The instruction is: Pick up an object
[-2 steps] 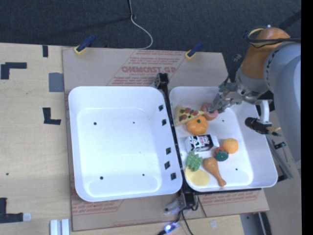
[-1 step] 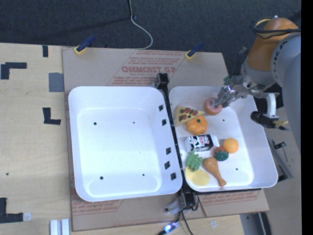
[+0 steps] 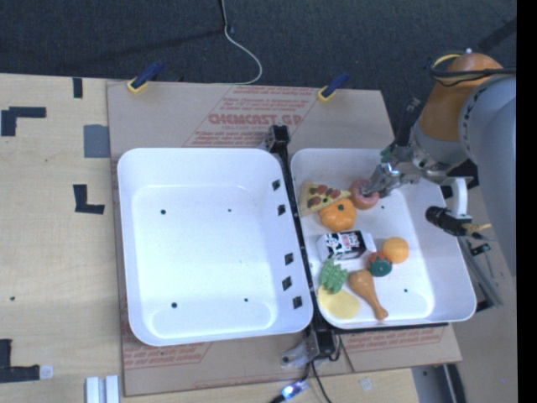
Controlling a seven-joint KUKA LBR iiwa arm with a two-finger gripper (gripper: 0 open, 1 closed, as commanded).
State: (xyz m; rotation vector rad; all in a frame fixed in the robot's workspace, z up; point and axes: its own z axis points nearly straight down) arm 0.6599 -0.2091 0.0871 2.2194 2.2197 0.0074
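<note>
Cardboard-topped desk (image 3: pixel 168 116) is carrying both bins, and I am lowering my pincer (image 3: pixel 375 185), grip unreadable, squarely onto the donut (image 3: pixel 364 196).

Camera: one, fixed above the bench (image 3: pixel 50 183) — looks down at a slant.
Range: far enough to take in both bins — left bin (image 3: pixel 205 242), right bin (image 3: pixel 419 296).
Arm (image 3: pixel 478 133): enters from the right.

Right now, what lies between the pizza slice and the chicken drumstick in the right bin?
In the camera view, the orange pumpkin and the black-and-white carton lie between the pizza slice and the drumstick.
</note>
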